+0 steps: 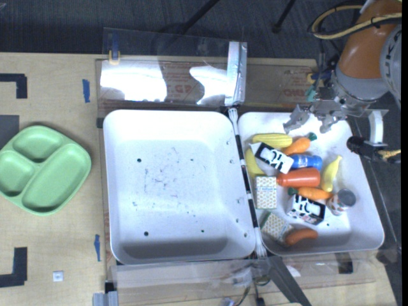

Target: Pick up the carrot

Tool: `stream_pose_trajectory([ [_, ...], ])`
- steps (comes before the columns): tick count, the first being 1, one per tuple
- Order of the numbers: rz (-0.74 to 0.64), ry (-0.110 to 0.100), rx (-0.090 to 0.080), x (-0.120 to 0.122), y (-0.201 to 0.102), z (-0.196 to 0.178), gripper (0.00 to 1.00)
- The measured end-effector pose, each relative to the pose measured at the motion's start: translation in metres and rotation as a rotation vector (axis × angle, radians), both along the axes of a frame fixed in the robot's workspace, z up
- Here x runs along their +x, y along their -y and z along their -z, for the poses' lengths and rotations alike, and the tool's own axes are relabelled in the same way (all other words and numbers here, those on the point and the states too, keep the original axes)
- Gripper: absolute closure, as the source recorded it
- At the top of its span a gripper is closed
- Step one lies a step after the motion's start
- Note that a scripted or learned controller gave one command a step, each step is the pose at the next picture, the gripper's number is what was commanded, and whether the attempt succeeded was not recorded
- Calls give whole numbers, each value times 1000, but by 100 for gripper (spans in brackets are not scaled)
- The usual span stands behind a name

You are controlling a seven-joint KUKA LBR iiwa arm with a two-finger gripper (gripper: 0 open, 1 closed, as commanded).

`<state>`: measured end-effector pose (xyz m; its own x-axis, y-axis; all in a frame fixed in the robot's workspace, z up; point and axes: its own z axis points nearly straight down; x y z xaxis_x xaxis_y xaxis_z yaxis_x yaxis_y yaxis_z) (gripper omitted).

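- Gripper (313, 117) is hovering over the right bin (368, 225), fingers spread, gripping nothing.
- Carrot (298, 146) is lying just below it, tip tucked under a black-and-white card (274, 157).
- Arm's getting cropped top right.

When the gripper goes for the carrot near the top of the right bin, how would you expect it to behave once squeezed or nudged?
The carrot looks like a smooth, rigid toy, so it would probably keep its shape yet might slip between the fingers. Its rounded, tapered body suggests it could roll if pushed. It lies against the corn and the blue bottle, so a nudge would likely disturb them.
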<state>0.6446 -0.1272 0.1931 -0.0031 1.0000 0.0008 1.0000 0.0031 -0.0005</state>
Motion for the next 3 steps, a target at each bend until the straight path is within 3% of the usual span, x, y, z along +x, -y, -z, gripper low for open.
stream_pose_trajectory([
  [1, 179, 3, -2, 21, 42, 107, 0],
  [2, -15, 2, 11, -25, 81, 102, 0],
  [3, -13, 2, 5, -26, 84, 92, 100],
])
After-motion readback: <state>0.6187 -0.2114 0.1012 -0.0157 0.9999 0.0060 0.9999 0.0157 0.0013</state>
